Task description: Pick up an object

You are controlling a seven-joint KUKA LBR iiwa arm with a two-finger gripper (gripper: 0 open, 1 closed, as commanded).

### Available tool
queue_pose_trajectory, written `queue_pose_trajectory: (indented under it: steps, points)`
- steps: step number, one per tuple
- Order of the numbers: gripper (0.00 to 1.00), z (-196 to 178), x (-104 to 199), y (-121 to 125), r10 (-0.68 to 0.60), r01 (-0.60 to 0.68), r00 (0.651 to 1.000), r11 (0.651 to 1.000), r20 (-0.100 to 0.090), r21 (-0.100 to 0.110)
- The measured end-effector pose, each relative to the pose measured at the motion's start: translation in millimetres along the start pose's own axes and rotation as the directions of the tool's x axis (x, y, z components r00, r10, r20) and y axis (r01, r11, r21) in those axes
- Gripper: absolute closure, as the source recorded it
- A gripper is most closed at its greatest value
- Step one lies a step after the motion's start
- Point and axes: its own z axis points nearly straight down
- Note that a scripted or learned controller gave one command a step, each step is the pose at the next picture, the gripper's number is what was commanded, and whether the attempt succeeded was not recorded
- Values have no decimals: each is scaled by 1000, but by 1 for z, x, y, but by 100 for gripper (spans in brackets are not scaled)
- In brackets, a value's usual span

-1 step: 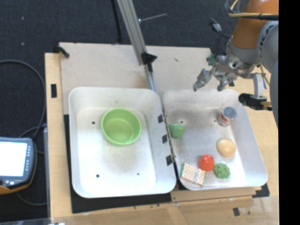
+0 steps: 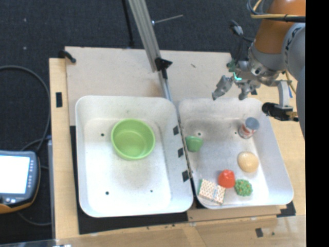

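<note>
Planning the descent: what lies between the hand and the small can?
Bare white bin floor separates the hand from the small can in the camera view.

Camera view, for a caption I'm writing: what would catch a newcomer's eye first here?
Probably the bright green bowl, alone in the left bin. Next, the cluster of small things in the right bin: a red object, a green bushy one and a patterned box near its front edge. The gripper hangs open above that bin's far edge.

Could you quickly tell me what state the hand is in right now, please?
Hand: open, holding nothing, above the far edge of the right bin.
</note>
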Motion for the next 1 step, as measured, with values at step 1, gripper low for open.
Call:
queue_pose_trajectory:
  steps: [1]
  points:
    - [0,43,4,2,-1,1,1000,1000,0,3]
